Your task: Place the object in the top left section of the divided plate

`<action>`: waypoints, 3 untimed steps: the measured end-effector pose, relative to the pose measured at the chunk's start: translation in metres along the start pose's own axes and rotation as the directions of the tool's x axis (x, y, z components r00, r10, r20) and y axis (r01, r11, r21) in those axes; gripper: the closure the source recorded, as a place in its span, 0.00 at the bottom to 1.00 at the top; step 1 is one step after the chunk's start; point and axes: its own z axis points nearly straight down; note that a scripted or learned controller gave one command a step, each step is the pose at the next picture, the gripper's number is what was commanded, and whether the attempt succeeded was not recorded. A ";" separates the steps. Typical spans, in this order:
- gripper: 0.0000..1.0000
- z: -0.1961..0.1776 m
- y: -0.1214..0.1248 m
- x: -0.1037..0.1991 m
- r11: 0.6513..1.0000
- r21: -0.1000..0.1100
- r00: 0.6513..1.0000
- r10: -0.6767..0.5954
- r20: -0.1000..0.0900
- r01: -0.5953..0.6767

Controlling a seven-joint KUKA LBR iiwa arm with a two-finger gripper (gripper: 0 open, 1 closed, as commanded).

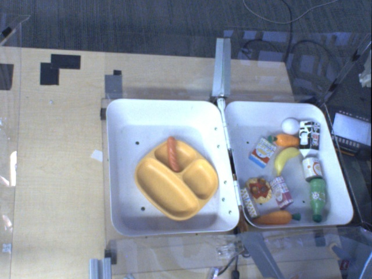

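Nearest the camera, in the right bin (340, 182), a carrot (273, 217) is lying along the near wall, with a green bottle (317, 197) standing just to its right. Just behind them a pizza slice (259, 190) and a small can (281, 192) are sitting side by side. Farther back, a banana (283, 158) is curving between a juice box (263, 151) and a white jar (312, 168). An orange piece (286, 140), a white egg (289, 125) and a black-and-white carton (309, 135) are crowding the far corner. In the left bin (125, 156), the yellow plate (168, 193) is resting turned at an angle, well apart from the walls. The sausage (172, 153) is lying in the plate's far left section, its near end reaching the ridge between the sections; nothing is lying over it. Beyond the bins, a metal post (221, 68) is rising from the seam between them. Black marks (58, 67) are showing on the bench at far left, and cables (273, 4) are looping on the dark floor.
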 end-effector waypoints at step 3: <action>1.00 0.029 -0.074 -0.014 0.999 -0.001 0.999 -0.041 0.001 0.041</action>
